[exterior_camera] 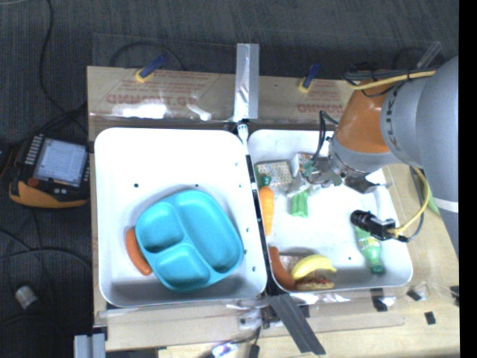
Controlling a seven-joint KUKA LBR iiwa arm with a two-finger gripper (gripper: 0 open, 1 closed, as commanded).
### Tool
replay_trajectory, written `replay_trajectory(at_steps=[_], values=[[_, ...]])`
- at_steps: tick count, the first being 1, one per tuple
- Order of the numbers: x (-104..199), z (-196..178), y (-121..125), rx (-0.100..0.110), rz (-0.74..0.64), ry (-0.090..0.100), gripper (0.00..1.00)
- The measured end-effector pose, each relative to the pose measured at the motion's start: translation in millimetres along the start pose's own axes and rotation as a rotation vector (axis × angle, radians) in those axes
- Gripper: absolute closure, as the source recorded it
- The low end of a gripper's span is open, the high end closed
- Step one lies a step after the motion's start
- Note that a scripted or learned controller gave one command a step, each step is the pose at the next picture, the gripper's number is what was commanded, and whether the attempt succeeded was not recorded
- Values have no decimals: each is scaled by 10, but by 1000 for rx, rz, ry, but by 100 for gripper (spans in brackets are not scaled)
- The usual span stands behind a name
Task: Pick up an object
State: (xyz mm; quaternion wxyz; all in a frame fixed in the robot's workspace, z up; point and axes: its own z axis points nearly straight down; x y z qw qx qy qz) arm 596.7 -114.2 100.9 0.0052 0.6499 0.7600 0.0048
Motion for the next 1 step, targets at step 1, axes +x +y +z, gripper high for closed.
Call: replay_trajectory(at_steps=[1], values=[[257, -819, 296, 17, 364, -4, 100]])
